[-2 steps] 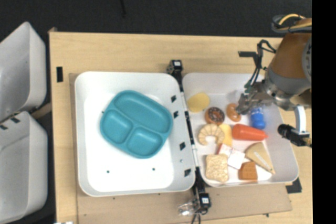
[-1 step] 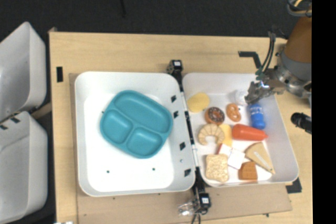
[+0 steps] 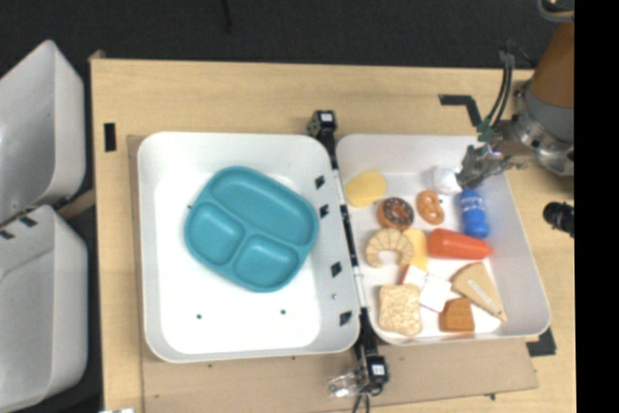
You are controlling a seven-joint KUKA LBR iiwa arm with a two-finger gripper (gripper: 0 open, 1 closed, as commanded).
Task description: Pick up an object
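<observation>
Gripper [image 3: 476,165] hovers over blue bottle [image 3: 473,214] in right bin [image 3: 522,300]; finger state unclear. Risk: crowded carrot [image 3: 457,245] and pretzel [image 3: 430,205] get nudged, spoiling grasp.

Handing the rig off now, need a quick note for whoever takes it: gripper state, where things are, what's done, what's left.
Gripper: over the far right part of the right bin, just above the blue bottle; open or shut can't be told, and nothing visibly held.
Right bin: blue bottle, carrot, pretzel, donut, croissant, yellow piece, cracker, bread wedge, all crowded together.
Left bin: teal divided plate.
Done: arm is in position over the bin.
Left: grasp and lift one object; the bottle is nearest.
</observation>
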